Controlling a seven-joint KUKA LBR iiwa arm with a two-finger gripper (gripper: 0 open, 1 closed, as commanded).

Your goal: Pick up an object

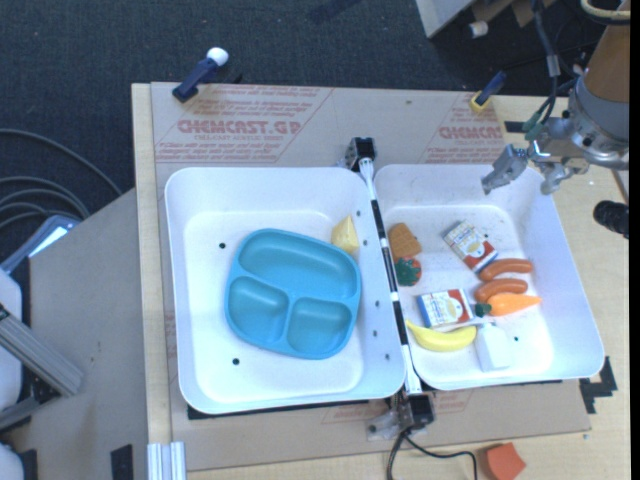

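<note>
The gripper (527, 171) hangs open and empty over the right bin's (570, 298) far edge — approach step — and must next descend onto a toy, perhaps the carton (466, 241).

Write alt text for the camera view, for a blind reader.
A robot gripper, fingers spread and holding nothing, hovers over the right bin's far edge above toy food: banana, carrot, sausages. The left bin holds a blue divided plate.

The right bin (560, 268) holds toy foods close together: a banana (441, 337), carrot (508, 306), two sausages (503, 277), two small cartons (466, 243) and a cookie (404, 240).
</note>
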